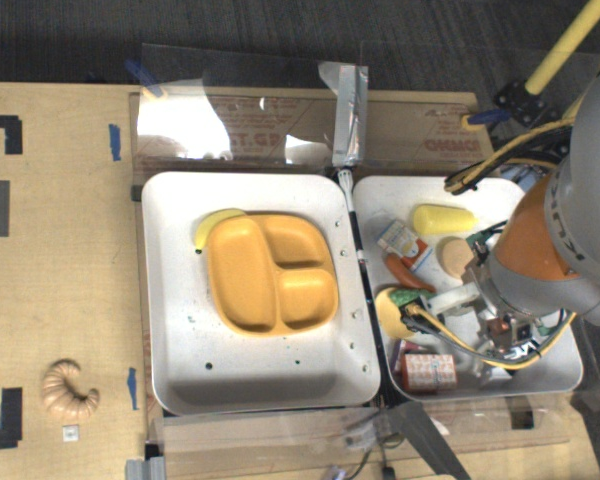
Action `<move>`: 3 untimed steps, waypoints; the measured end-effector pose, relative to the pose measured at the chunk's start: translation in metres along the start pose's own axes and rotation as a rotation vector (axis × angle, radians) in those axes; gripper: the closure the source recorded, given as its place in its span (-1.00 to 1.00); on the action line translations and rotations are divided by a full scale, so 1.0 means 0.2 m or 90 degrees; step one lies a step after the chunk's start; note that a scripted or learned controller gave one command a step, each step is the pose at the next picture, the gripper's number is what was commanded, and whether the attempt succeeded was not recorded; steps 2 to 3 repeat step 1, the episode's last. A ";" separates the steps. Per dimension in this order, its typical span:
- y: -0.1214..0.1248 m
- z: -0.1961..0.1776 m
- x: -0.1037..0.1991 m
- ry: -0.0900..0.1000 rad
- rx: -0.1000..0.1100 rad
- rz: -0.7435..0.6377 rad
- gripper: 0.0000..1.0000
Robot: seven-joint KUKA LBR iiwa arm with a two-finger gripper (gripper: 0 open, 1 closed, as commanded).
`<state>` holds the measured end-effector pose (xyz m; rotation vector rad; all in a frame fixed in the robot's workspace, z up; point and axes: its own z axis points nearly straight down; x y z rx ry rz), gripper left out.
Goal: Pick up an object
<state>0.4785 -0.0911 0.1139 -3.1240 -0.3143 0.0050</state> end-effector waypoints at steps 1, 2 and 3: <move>-0.26 -0.36 0.17 0.003 0.001 -0.003 -1.00; -0.26 -0.36 0.17 0.003 0.001 -0.003 -1.00; -0.26 -0.36 0.17 0.003 0.001 -0.003 -1.00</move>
